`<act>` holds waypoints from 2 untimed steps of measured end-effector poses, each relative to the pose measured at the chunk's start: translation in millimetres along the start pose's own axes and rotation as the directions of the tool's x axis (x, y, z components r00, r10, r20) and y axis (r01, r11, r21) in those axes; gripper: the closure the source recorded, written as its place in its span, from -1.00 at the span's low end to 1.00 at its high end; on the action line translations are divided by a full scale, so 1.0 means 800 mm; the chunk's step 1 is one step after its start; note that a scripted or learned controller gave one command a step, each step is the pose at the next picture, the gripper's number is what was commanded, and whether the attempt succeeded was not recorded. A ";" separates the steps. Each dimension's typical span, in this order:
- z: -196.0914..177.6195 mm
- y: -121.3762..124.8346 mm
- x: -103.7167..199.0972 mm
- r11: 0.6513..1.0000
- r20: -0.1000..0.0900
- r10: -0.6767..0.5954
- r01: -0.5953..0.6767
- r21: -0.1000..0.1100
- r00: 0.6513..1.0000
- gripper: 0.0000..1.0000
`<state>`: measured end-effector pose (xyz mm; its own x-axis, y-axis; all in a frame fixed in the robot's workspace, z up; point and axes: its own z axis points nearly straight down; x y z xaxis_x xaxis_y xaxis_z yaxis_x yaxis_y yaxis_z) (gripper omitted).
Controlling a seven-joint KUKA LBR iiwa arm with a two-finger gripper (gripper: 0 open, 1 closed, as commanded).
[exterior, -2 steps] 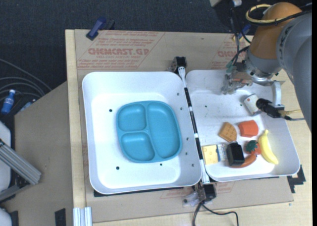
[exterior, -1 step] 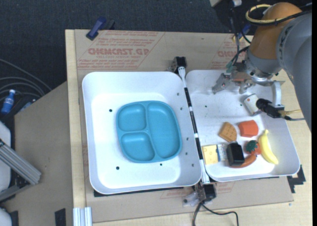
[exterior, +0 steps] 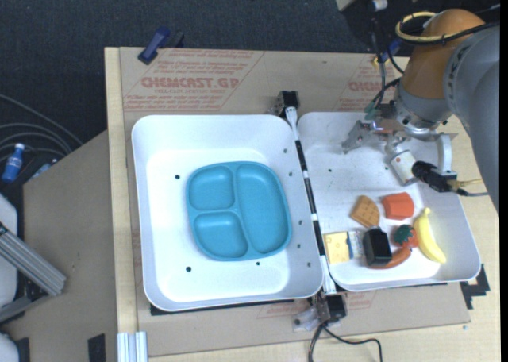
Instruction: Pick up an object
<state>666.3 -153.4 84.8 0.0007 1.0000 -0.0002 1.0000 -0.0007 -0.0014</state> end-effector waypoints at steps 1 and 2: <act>0.000 0.000 -0.015 1.000 0.001 0.000 0.000 -0.003 1.000 -1.00; 0.000 0.000 -0.030 1.000 0.001 0.000 0.000 -0.003 1.000 -1.00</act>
<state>666.7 -177.0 85.1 0.0005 1.0000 -0.0015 1.0000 -0.0005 0.0017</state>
